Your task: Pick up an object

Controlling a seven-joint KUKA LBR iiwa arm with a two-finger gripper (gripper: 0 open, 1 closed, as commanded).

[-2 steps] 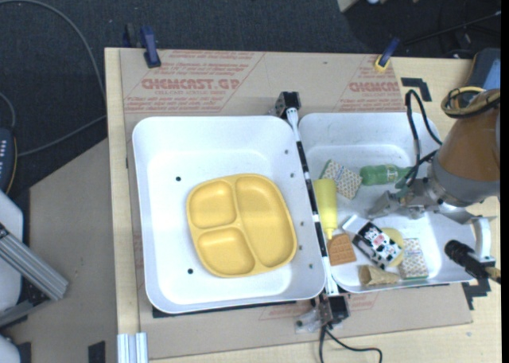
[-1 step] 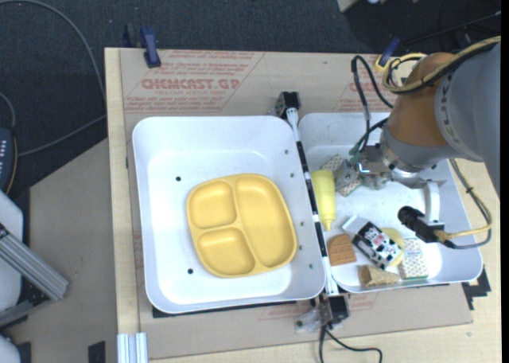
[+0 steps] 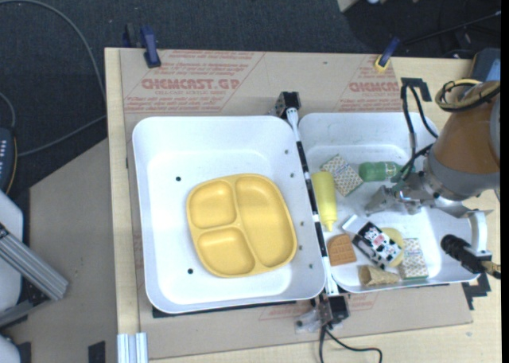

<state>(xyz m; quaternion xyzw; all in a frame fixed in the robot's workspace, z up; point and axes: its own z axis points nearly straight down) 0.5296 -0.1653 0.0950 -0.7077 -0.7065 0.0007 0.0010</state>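
Under the orange-banded wrist, the gripper (image 3: 395, 194) is hanging over the right bin (image 3: 354, 124), its fingers blurred and partly hidden, so their state cannot be told. Just beyond it a green bottle (image 3: 377, 170) is lying; below, a black-and-white toy (image 3: 378, 243); farther left, a yellow bottle (image 3: 324, 197) and the yellow divided plate (image 3: 240, 224).
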